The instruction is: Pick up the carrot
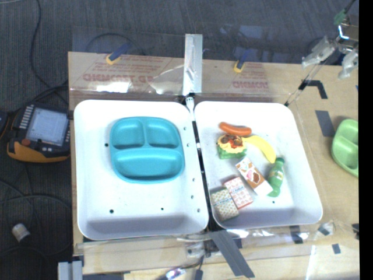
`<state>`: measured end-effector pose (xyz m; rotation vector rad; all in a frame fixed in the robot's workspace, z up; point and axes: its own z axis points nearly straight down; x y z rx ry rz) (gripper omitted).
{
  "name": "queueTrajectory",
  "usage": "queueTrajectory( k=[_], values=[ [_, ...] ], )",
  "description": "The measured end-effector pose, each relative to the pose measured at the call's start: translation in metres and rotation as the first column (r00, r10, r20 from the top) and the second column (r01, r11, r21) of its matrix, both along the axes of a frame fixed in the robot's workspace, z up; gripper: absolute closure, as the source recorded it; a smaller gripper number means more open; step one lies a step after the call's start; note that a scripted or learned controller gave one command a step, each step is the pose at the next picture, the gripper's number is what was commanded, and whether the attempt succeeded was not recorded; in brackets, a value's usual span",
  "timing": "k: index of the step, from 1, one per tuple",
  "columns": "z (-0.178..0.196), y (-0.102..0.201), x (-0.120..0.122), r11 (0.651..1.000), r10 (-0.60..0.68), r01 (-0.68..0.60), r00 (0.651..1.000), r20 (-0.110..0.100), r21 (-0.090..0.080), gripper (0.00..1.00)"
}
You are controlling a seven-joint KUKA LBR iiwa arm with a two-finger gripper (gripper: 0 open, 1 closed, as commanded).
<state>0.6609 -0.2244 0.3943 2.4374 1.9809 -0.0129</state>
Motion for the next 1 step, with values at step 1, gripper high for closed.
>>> queueTrajectory(
  k=[1],
  values=[
    [-0.1194,0.0229,-0.0051,0.991,0.131,-0.131,0.991,-0.001,0.003,0.0]
  ],
)
